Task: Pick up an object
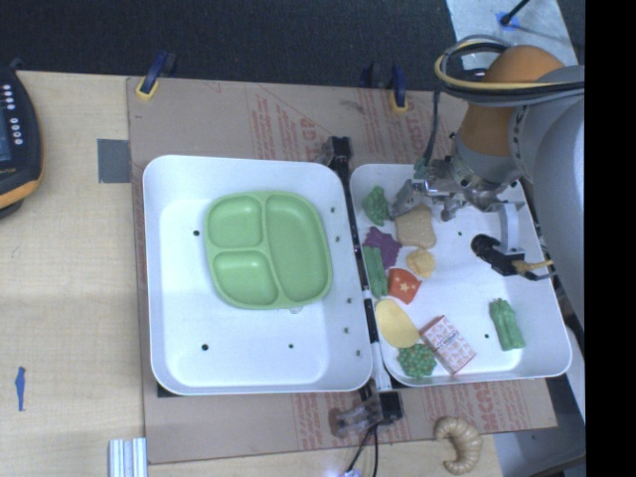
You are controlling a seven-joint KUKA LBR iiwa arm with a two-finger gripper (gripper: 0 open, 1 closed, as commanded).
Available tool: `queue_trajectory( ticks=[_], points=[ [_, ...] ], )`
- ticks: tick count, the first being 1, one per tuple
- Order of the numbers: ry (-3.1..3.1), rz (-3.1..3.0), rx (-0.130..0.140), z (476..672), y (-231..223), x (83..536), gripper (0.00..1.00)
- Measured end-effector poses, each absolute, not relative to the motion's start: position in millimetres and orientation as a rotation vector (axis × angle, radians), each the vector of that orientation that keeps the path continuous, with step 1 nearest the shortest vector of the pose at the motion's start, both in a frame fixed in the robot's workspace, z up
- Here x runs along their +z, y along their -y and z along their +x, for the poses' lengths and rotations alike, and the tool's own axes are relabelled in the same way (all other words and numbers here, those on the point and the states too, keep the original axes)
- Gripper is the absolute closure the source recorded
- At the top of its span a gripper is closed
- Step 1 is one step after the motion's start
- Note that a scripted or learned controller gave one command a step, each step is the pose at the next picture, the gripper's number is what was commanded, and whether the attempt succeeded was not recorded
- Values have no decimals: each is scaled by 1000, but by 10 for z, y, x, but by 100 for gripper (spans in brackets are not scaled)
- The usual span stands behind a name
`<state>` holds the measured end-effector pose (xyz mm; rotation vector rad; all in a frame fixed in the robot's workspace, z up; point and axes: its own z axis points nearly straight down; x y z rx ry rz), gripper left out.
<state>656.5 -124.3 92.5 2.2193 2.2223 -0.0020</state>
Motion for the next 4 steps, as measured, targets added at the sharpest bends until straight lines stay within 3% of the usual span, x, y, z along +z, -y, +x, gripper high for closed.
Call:
queue_trajectory(
  ticks=[1, 2, 4],
  points=[
    [-2228, 2221, -8, 6335, 1091, 917, 0],
    [-2221, 2220, -1, 6572, 1420, 927, 0],
    [-2229, 2218, -5, 6554, 1363, 922, 0]
  ],
)
